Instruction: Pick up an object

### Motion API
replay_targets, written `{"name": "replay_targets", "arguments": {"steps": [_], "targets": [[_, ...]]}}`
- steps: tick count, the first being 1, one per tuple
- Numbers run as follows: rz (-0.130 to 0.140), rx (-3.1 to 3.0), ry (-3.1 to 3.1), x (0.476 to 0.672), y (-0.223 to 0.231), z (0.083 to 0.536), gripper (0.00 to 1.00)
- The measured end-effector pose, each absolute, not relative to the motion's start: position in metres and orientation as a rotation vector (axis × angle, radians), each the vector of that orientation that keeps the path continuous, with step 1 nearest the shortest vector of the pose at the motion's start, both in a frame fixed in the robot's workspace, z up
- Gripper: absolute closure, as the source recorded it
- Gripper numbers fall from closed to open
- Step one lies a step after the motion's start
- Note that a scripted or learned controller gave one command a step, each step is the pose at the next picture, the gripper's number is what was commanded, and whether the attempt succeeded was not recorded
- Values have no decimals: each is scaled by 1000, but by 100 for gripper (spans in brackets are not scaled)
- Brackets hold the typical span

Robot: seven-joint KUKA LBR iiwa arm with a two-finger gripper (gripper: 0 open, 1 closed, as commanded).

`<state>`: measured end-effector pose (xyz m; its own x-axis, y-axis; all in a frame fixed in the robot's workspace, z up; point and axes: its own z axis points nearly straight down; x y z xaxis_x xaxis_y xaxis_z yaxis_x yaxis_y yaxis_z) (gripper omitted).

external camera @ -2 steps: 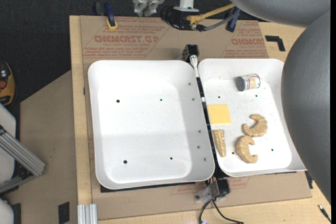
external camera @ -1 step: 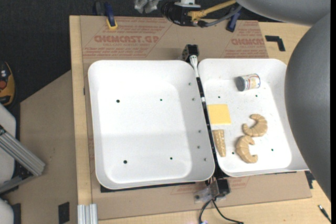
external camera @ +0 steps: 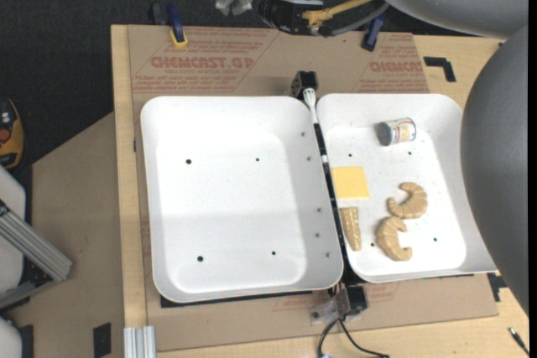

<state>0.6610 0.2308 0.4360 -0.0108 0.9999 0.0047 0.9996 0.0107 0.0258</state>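
The two bins (external camera: 226, 264) looked like smooth, faintly glossy white plastic; the desk (external camera: 252, 54) was matt brown board; the croissants (external camera: 408, 201) looked rough and crusty.

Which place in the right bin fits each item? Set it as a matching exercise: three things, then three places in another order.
Things:
1. small can
2. yellow square
3. two croissants

Places:
A. beside the divider, mid-bin
B. far end of the bin
C. near end, away from the divider

Pairs: 1-B, 2-A, 3-C
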Motion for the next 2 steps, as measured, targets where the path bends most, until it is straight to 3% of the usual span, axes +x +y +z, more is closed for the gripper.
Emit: {"name": "replay_targets", "arguments": {"steps": [2], "targets": [[44,2192,2222,661,233,457,100]]}}
